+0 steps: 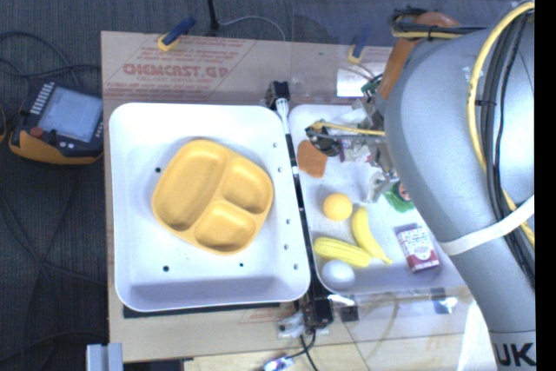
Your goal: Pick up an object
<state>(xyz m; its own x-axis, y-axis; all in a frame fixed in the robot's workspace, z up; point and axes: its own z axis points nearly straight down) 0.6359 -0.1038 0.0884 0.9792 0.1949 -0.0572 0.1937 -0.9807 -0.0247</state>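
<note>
jaws [382, 183] above right white bin [369, 278]

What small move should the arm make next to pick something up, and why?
Probably lower the gripper toward the round yellow-orange fruit just beside it in the right white bin. The fruit sits apart from the yellow banana and the corn cob, so it looks easiest.
</note>
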